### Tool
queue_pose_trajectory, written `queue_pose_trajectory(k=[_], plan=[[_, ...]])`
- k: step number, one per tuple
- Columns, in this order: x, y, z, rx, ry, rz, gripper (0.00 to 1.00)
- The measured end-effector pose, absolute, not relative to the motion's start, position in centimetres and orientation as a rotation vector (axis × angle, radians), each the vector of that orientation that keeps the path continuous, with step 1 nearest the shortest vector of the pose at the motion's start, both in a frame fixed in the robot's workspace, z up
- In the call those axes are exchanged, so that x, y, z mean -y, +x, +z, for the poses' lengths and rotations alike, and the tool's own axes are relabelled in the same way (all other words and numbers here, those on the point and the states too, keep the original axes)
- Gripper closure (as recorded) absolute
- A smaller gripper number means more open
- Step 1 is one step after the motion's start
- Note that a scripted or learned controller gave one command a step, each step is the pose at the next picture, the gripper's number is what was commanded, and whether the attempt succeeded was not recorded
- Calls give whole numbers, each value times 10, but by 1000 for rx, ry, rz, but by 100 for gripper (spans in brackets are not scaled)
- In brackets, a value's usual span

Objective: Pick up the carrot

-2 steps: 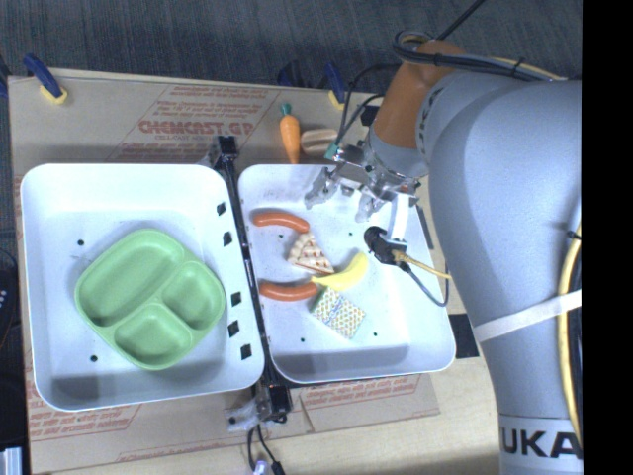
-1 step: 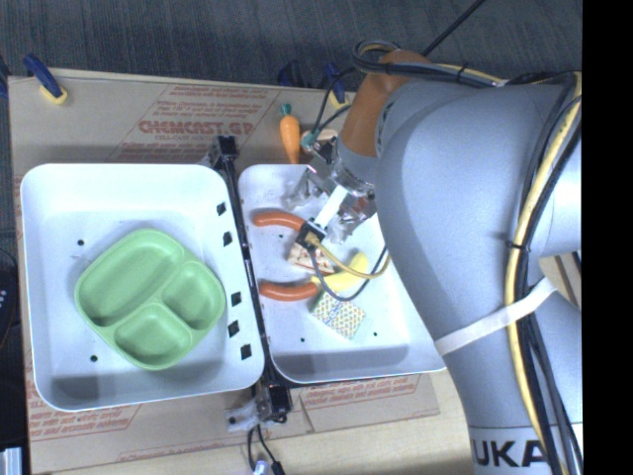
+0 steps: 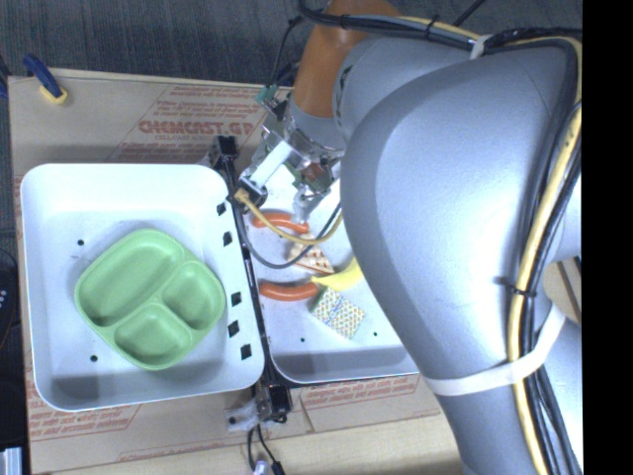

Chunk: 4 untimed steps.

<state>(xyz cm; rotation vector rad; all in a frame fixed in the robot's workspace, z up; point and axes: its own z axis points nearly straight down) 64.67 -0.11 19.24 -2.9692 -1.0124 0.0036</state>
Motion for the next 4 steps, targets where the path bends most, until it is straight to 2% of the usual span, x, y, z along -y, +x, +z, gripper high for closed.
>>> queue_pose_trajectory(k=[1,2,3,4], plan=[[3,619,191,862,-3016,12,0],[-23,645,191,490,-3102,6,0],[-48,616,191,468,-3104,10,0],[-119,570,94,491,-3105,-10,0]])
